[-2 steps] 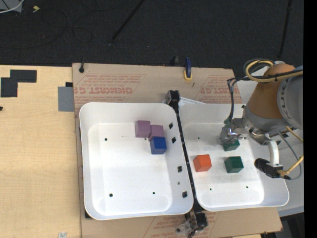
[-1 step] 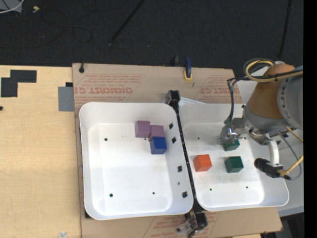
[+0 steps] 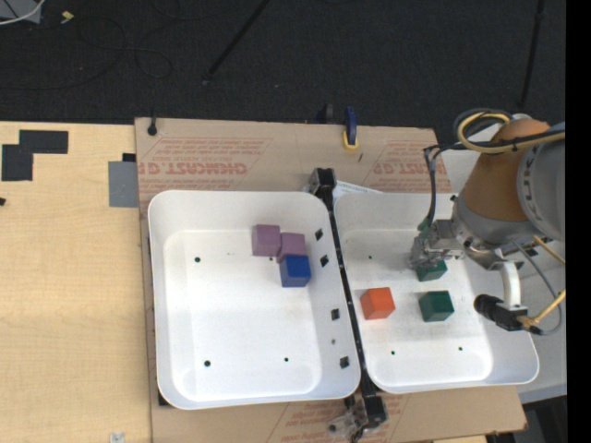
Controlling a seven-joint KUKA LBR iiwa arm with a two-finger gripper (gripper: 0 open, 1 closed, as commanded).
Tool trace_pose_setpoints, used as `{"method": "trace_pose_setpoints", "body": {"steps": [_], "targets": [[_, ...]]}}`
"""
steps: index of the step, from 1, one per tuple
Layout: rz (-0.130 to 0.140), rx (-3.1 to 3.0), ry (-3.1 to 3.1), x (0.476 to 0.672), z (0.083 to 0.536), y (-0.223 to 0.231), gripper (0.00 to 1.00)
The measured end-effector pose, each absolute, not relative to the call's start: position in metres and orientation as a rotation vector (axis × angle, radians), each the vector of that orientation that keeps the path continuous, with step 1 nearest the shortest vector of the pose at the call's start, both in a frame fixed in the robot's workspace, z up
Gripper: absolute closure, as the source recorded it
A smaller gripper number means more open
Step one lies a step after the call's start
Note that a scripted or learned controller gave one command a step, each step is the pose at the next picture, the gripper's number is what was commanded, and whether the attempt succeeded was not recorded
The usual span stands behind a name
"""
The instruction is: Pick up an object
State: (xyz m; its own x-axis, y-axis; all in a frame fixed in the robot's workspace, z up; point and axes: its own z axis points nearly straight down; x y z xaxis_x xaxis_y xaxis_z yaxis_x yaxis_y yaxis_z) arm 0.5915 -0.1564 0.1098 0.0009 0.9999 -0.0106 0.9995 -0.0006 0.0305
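My gripper [image 3: 429,264] hangs over the right bin [image 3: 517,369], near its right middle. A small dark green block [image 3: 430,270] sits between its fingertips, and the fingers are shut on it. A second green block [image 3: 436,305] lies on the bin floor just below and to the right of the gripper. An orange block [image 3: 377,303] lies to the left of that one. The grey arm with its orange band [image 3: 503,178] reaches in from the right.
The left bin [image 3: 175,358] holds two purple blocks [image 3: 267,240] [image 3: 293,245] and a blue block [image 3: 295,270], touching in a cluster near its upper middle. A black divider [image 3: 337,284] runs between the bins. Cables loop beside the arm at the right.
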Motion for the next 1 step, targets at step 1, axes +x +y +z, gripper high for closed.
{"method": "trace_pose_setpoints", "body": {"steps": [1], "targets": [[0.022,2.202,2.199,0.5913,0.1098,-0.1565,1.00]]}}
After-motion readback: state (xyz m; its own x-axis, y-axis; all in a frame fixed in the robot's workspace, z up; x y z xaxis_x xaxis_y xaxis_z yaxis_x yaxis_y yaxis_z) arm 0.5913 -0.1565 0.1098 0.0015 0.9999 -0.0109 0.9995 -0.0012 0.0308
